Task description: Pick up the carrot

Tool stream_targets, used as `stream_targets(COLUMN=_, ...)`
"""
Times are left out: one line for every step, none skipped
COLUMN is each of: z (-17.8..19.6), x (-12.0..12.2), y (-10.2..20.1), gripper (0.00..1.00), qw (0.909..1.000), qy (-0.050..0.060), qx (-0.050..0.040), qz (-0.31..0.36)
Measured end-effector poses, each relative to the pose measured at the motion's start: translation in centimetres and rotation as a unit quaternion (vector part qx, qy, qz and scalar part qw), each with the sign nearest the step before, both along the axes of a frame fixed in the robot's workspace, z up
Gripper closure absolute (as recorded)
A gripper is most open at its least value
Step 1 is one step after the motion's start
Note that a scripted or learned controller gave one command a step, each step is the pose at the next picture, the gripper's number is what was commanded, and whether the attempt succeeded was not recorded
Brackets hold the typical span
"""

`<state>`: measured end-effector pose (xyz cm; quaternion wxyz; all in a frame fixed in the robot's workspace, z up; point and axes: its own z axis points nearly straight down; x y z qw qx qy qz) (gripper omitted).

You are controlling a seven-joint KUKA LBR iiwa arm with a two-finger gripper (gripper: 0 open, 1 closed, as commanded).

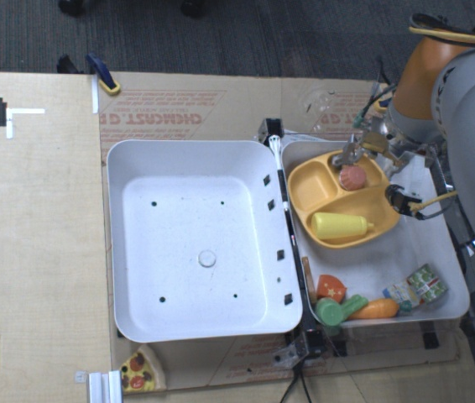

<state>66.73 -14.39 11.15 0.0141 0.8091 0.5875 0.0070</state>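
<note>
The carrot lies near the front edge of the right bin. It is orange, with a green leafy end pointing left. My gripper hangs at the far side of that bin, over the back rim of a yellow divided plate. It is well away from the carrot. A pink round toy sits in the plate just below the gripper.
A yellow squeeze bottle lies in the plate's front compartment. A red-orange toy sits just behind the carrot's green end, and a small printed packet lies to its right. The left bin holds a small white disc.
</note>
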Motion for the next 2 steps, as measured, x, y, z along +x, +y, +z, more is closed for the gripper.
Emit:
stream_targets(z=0.05, x=-0.14, y=0.79, gripper=0.0, qw=0.9998, qy=-0.003, qx=-0.0126, qz=0.014)
stream_targets(z=0.08, x=-0.71, y=1.19, gripper=0.0, qw=0.9974, qy=0.005, qx=-0.0187, qz=-0.07)
